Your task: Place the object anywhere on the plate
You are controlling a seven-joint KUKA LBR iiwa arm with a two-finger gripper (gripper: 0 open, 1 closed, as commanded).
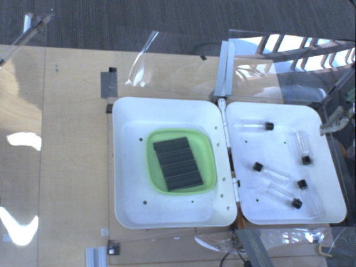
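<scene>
A dark grey ribbed rectangular block (177,163) lies flat on the green plate (209,161), which sits in the middle of the left white bin (128,149). The block rests fully inside the plate's rim, turned slightly off square. At the view's right edge, a grey part of my gripper (336,120) pokes in over the far right corner of the right white bin (278,113). It is far from the plate and touches nothing I can make out.
Several clear vials with black caps lie scattered in the right bin, such as one (259,126) at the back and one (285,197) at the front. A metal divider (223,77) stands behind the bins on the wooden bench.
</scene>
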